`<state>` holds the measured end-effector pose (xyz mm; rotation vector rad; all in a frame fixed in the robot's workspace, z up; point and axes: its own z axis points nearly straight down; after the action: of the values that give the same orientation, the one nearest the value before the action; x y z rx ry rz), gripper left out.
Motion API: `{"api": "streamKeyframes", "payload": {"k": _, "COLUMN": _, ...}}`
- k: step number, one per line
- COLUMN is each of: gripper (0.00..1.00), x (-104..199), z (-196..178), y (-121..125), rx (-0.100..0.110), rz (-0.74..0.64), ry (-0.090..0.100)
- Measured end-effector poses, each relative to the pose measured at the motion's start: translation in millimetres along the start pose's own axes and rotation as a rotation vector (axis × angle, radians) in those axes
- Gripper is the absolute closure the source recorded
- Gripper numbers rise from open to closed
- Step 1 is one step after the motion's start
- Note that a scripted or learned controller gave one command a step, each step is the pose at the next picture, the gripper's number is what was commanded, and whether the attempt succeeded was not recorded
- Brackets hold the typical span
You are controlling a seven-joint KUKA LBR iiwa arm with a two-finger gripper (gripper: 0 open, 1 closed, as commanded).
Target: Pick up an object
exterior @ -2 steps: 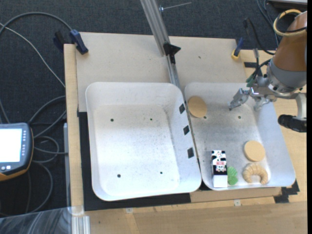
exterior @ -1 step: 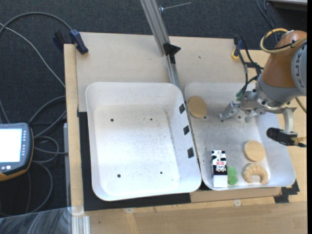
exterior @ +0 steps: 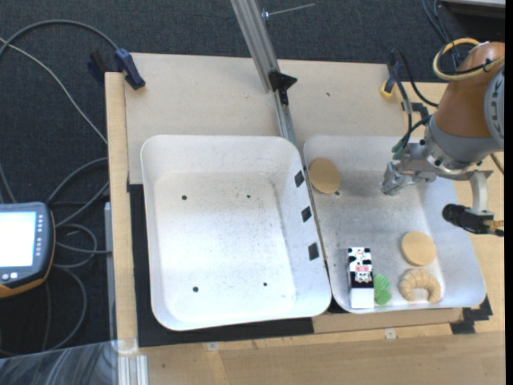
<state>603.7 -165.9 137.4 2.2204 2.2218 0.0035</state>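
Note:
My gripper (exterior: 393,180) hangs over the back of the right bin (exterior: 449,287), nothing visible between its fingers. A round tan cookie (exterior: 325,176) lies to its left at the bin's back left. A second tan disc (exterior: 418,249) sits toward the front right. Just in front of that disc rests a croissant (exterior: 421,285). A small milk carton with black cow spots (exterior: 361,276) lies at the front left of the same bin, with a green item (exterior: 381,289) beside it.
The left bin (exterior: 160,167) stands beside the right one, separated by a shared rim with black clips. A metal pole (exterior: 255,34) rises from the back between the bins. A blue clamp (exterior: 128,66) grips the bench's back left corner.

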Motion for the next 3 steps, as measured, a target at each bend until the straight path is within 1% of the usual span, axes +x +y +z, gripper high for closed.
{"api": "streamKeyframes", "payload": {"k": 1, "gripper": 1.0, "x": 10, "z": -56, "y": 5, "rx": -0.006, "rz": -0.002, "ry": -0.003}}
{"api": "streamKeyframes", "payload": {"k": 3, "gripper": 1.0, "x": 11, "z": -138, "y": 10, "rx": -0.004, "rz": -0.001, "ry": -0.003}}
